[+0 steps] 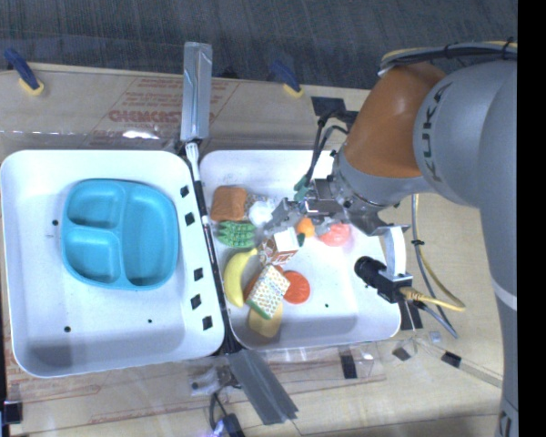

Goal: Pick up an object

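The right bin [346, 309] holds a heap of toy food. A brown bun [227, 202] lies at its far left, with a green piece [237, 234] just below it. Lower down are a yellow banana [237, 277], a speckled box [268, 291] and a red round piece [298, 288]. A small carton [280, 247], an orange bit [305, 228] and a pink piece [336, 236] sit near the middle. My gripper [285, 217] hangs low over the middle of the heap, just above the carton and right of the bun.
The left bin [36, 317] holds a blue divided plate [121, 230]. A metal divider [197, 98] runs between the bins. The arm's orange band [391, 126] and grey body cover the right bin's far right corner. A black fitting [375, 273] juts over that bin's right side.
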